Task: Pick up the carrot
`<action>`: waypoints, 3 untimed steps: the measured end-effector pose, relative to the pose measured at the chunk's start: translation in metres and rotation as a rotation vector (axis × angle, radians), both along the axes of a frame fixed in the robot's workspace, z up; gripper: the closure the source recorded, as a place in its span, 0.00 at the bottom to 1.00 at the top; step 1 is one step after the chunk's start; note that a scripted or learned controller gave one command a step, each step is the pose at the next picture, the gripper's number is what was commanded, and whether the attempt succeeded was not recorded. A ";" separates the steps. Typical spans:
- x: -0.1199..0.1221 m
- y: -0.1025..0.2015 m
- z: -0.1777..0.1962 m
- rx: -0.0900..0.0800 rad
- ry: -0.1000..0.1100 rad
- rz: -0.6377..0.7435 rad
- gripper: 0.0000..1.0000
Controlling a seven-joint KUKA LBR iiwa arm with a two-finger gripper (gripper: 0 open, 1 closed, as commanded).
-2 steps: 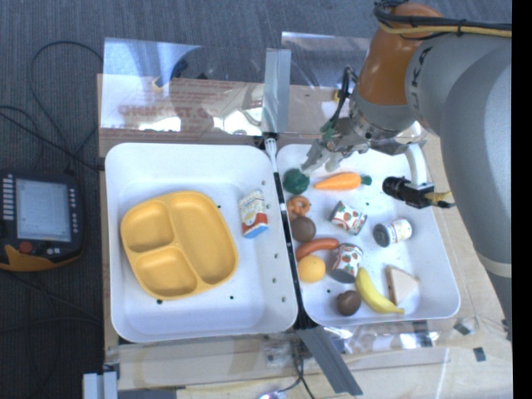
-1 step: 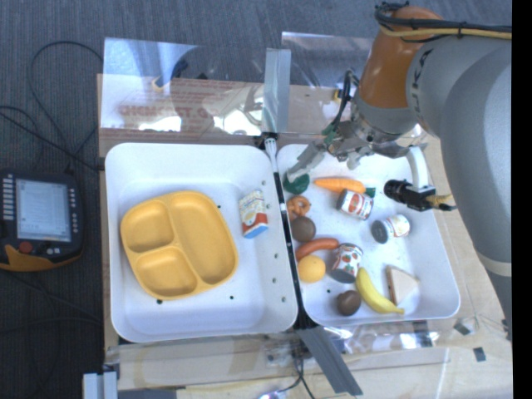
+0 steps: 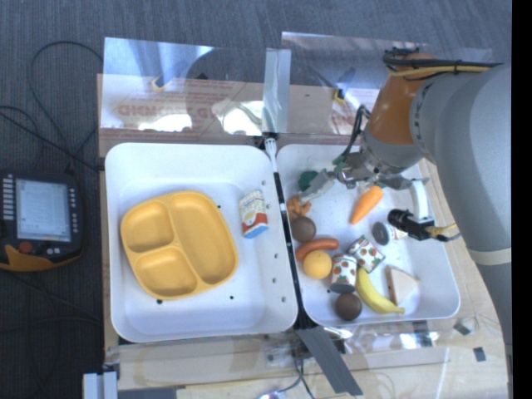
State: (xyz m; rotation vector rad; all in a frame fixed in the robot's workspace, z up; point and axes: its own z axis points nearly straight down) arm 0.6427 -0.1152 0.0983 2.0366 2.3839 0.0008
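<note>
We see carrot (image 3: 366,204): orange, tapered, lying tilted on floor of right bin (image 3: 432,260), in upper part, thick end up-right, tip pointing down-left.

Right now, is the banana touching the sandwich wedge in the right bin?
Touching. In the camera view the banana lies right against the left edge of the sandwich wedge, with no white bin floor showing between them.

Left bin (image 3: 125,248): yellow divided plate (image 3: 177,243) sits mid-left, small carton (image 3: 253,213) tilted nr the right wall. Right bin (image 3: 440,293): banana (image 3: 376,293) at front, sandwich wedge (image 3: 402,286) just beside it, orange ball (image 3: 317,263) touching a sausage (image 3: 317,245), brown round fruit (image 3: 348,306) nr the front edge. Off the tabletop, far left: handheld screen pendant (image 3: 40,219) on grey carpet.
</note>
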 end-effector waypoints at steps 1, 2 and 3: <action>-0.040 -0.041 -0.007 0.007 -0.010 -0.152 0.00; -0.051 -0.069 -0.005 0.029 -0.009 0.058 0.00; -0.050 -0.079 0.008 0.002 -0.023 0.052 1.00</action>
